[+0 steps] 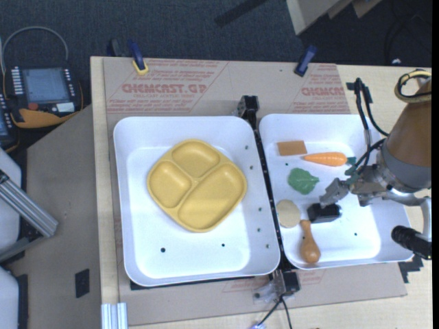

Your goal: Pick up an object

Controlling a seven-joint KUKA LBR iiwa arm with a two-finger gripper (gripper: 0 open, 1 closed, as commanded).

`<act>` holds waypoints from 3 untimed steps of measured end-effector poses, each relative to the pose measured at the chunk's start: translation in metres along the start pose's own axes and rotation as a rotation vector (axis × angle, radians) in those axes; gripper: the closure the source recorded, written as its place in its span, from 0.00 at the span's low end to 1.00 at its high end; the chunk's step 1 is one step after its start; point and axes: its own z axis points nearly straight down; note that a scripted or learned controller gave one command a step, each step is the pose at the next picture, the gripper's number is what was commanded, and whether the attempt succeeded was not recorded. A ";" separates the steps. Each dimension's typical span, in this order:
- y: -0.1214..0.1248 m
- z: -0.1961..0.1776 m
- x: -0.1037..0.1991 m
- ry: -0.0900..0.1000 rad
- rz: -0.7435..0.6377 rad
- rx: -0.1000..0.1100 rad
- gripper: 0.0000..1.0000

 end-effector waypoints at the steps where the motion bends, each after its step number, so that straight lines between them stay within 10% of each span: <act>1: 0.003 -0.005 0.000 -0.002 -0.003 -0.012 0.00; 3: 0.013 0.103 0.004 0.001 -0.003 -0.004 0.00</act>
